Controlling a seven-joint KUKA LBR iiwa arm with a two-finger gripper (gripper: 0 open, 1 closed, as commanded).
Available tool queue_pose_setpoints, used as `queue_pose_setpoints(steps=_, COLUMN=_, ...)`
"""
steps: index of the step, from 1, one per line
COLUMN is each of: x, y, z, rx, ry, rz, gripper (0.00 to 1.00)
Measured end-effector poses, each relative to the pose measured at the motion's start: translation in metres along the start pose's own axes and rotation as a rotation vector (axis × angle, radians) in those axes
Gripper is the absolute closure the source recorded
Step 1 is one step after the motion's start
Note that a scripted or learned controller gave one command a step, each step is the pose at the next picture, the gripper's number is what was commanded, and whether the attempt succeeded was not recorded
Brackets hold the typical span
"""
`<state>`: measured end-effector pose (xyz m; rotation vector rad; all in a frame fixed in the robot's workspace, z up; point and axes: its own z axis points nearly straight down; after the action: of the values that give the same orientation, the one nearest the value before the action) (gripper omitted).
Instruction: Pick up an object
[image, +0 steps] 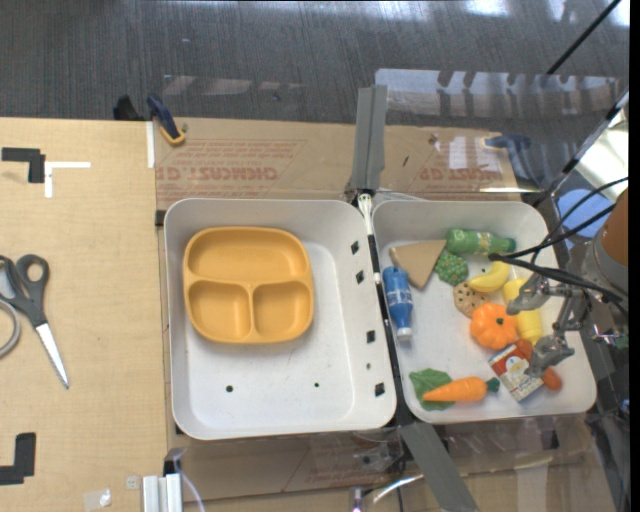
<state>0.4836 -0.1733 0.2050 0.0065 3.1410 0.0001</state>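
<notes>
Far left on the bare wooden bench, grey-handled scissors (35, 310), blades pointing down and to the right. Next, the left white bin (260, 415), bearing a yellow three-compartment plate (248, 285) in its upper left part. Across the divider, the right white bin (415, 345), crowded with toy food. Along its left wall, a blue bottle (398, 303) lying lengthwise; just beside that, a tan wedge (420, 262), touching a green broccoli-like piece (451, 268). Near the top wall, a green bottle (478, 241) lying on its side, with a banana (488, 277) and a round cookie (464, 297) below. Toward the bottom wall, a green leaf (430, 380) touching a carrot (455, 391). Right of centre, an orange pumpkin (492, 326), with a red-and-white carton (512, 368) just below. At the right side of this bin, low over the toys, the gripper (540, 322), fingers (551, 351) apart, clamped on nothing, straddling a small yellow piece (527, 324) just beside the pumpkin.
</notes>
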Motion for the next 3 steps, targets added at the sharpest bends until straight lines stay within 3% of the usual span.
queue_pose_setpoints(steps=1, x=0.000, y=0.002, z=0.114, rx=0.000, ry=0.000, rz=0.081, gripper=0.00)
queue_pose_setpoints(steps=2, x=-0.093, y=0.014, z=0.112, rx=0.001, ry=-0.003, rz=0.341, gripper=0.00)
queue_pose_setpoints(steps=3, x=-0.094, y=0.015, z=0.103, rx=0.002, ry=-0.007, rz=0.338, gripper=1.00)
